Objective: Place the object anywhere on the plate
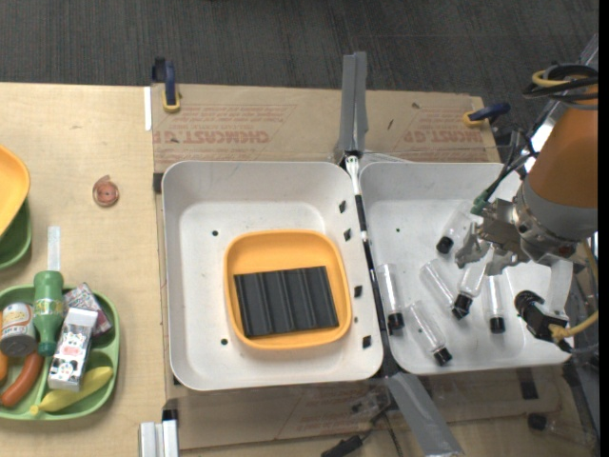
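While the grey arm with its orange band (571, 160) reaches in from the right, its gripper (485, 255) sits low over the right shallow white bin (419, 188), among a scatter of clear plastic tubes with black caps. Whether the fingers are apart or together cannot be told from this view, since the metal wrist parts and cables crowd the spot, and no tube can be seen held between them. One clear tube (468, 288) lies just beside the gripper, its black cap pointing toward the near side; another (440, 286) lies tilted just to its left, a long one (389, 298) rests along the bin's left wall, one (428, 336) lies near the bin's near edge, and a further one (496, 305) lies upright in the picture to the right. A small black cap (443, 245) lies apart from them, farther back. The left shallow white bin (190, 255) holds the orange rounded-square plate (285, 246), which carries a dark grey ribbed rectangular pad (285, 301) at its centre; the plate is well apart from all the tubes. On the tan worktop (76, 141) at far left sits a green sectioned tray of toy food (57, 360).
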Motion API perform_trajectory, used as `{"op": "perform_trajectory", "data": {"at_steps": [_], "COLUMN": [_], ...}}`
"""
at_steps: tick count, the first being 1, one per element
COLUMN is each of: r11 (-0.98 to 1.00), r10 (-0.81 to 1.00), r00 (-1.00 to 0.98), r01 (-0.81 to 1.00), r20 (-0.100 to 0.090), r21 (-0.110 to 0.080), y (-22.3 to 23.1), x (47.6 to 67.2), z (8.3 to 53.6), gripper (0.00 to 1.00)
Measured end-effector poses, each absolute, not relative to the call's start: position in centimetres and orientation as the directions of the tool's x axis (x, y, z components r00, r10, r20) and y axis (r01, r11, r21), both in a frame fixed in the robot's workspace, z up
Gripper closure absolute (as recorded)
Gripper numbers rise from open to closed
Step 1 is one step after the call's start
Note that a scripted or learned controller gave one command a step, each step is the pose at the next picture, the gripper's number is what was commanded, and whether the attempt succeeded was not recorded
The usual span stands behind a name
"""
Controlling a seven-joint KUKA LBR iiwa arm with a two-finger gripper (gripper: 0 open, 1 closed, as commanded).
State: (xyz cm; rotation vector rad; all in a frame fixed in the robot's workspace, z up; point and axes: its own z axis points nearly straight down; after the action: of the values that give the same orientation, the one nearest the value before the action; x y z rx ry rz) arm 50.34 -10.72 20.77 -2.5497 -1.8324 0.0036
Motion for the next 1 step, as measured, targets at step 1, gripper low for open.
{"op": "perform_trajectory", "data": {"at_steps": [1], "r11": [-0.043], "r10": [0.999], "r00": [0.043], "r01": [0.999], "r20": [-0.002], "r21": [-0.003], "y": [-14.11], "x": [55.42], "z": [21.81], "gripper": [1.00]}}
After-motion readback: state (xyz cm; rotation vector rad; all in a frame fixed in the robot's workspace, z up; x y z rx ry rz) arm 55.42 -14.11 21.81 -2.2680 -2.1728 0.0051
